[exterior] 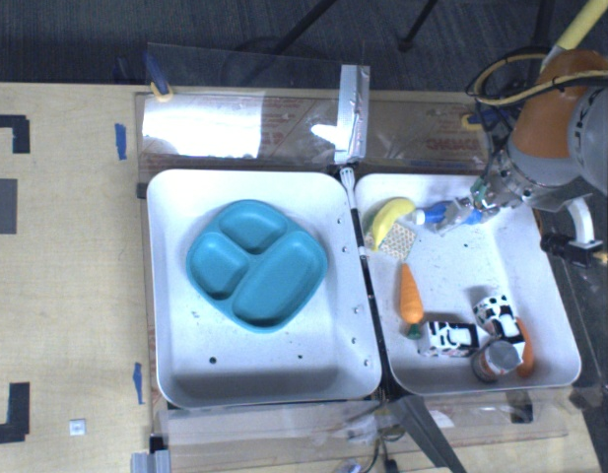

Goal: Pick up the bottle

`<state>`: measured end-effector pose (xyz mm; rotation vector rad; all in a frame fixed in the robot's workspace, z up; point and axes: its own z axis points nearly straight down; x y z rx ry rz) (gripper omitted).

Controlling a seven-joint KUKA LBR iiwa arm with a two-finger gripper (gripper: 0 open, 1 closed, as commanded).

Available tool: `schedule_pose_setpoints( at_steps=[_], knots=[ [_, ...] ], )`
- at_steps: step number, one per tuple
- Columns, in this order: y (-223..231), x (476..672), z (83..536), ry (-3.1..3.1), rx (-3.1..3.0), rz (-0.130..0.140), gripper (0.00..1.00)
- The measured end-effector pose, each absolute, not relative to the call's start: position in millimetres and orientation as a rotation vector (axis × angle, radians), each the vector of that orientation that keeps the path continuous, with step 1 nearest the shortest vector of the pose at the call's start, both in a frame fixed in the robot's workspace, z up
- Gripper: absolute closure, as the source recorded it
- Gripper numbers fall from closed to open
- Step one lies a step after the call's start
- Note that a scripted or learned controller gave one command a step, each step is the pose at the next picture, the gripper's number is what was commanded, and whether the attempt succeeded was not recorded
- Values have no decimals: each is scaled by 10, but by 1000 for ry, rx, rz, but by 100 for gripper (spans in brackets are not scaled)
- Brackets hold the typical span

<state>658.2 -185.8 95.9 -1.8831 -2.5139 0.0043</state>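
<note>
A small bottle [443,214], clear-bodied with a blue section, lies on its side at the far end of the right-hand bin [550,294], just beside a yellow banana [388,219], as the KUKA arm's gripper [484,198] reaches in at the bottle's other end. The bottle's end meets the gripper, but whether the gripper is grasping the bottle or merely touching it cannot be told from this angle. The bottle looks light, stiff and smooth-sided, likely plastic, so it may roll or slip under a loose pinch; the surest hold appears to be across its round body near the middle, squarely against the long axis. Nearer than the banana lie an orange carrot [410,296], a black-and-white cow-patterned toy [451,335] and a brown-topped can [495,360], all well apart from the bottle. Beyond the bin's divider from the banana, a blue sectioned plate [256,263] sits in the left-hand bin [175,343].
</note>
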Motion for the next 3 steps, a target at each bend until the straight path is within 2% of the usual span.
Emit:
schedule_pose_setpoints(
  at_steps=[1, 2, 3],
  knots=[
    [-984, 6674, 1807, -2351, -2081, 3, 100],
    [-2060, 6558, 1640, -2350, -2088, 1, 100],
    [-2057, 6559, 1641, -2351, -2087, 1, 0]
  ],
)
